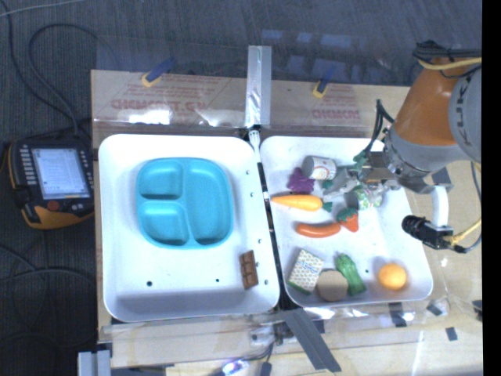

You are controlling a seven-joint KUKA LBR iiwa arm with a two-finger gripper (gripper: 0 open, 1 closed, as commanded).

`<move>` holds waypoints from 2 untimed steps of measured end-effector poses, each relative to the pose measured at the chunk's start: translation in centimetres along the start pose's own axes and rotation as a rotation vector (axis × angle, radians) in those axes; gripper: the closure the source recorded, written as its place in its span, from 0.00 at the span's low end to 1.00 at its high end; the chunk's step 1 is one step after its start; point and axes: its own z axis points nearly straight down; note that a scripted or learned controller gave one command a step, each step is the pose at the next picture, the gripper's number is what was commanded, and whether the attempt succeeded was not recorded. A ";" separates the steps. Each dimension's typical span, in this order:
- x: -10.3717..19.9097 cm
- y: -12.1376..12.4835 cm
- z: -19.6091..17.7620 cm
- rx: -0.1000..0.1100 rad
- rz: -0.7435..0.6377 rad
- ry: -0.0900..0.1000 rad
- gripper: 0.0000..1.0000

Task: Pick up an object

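**Right bin: end effector low among toy foods, grasp unconfirmed**

In the right bin (pixel 415 245), camera view: the end effector (pixel 356 188) sits low in the upper middle of the clutter, its dark parts blending with the items beneath; how far it is opened cannot be told, and nothing is visibly held. Nearest candidates: a small red piece (pixel 351 222) just below it, a grey can (pixel 318 167) just to its left, a purple piece (pixel 299 181) beyond that. The carrot (pixel 297 203) and red sausage (pixel 317 229) lie left and below-left, close by. Judgement: these look like light, stiff, smooth plastic toys, likely slippery; the carrot is best taken across its thick middle. The orange ball (pixel 392 276) lies well apart, near the lower corner, and may roll. Left bin (pixel 117 233) holds a blue divided tray (pixel 186 200).
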 end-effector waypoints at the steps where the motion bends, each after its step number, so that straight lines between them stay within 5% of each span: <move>1: -1.7 0.5 9.9 -0.007 -0.194 -0.003 0.00; 2: -1.8 0.5 9.9 -0.007 -0.194 -0.002 0.00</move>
